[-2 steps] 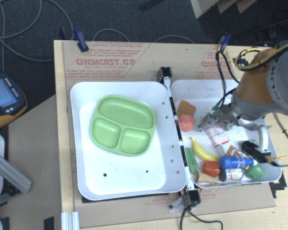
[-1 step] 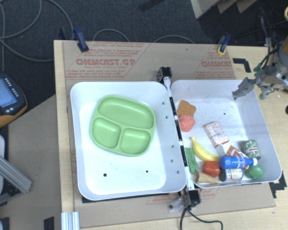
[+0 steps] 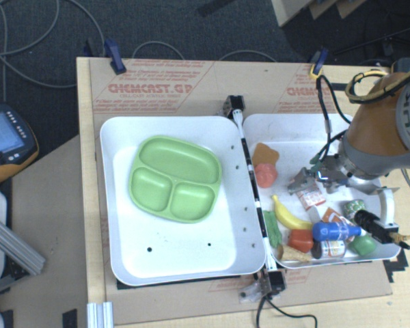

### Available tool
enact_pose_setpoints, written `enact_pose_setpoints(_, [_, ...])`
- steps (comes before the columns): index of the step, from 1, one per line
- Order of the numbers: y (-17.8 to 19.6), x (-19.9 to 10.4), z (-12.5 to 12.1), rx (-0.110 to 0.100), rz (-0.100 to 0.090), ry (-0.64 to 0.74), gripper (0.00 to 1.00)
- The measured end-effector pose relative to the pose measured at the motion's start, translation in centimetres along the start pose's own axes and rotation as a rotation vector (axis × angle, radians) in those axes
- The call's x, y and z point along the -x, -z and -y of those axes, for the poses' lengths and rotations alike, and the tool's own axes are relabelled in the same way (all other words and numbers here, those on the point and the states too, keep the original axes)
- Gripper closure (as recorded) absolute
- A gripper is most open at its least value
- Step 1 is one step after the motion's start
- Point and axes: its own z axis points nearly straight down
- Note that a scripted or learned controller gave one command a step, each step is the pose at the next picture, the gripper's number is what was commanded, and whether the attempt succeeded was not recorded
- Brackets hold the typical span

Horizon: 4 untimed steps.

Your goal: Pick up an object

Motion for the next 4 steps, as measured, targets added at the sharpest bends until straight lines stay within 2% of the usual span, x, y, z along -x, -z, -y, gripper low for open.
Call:
enact_pose_setpoints(1, [-3.1, -3.4, -6.0, 0.014, 0.005, 0.000, 0.00])
enact_pose_setpoints(2, [-3.5, -1.7, -13.1, 0.005, 0.003, -0.001, 0.00])
enact_pose_setpoints(3, [-3.7, -0.5, -1.8, 0.003, 0.003, -0.002, 0.00])
enact_pose_setpoints(4, [-2.6, -0.6, -1.8, 0.005, 0.003, -0.002, 1.00])
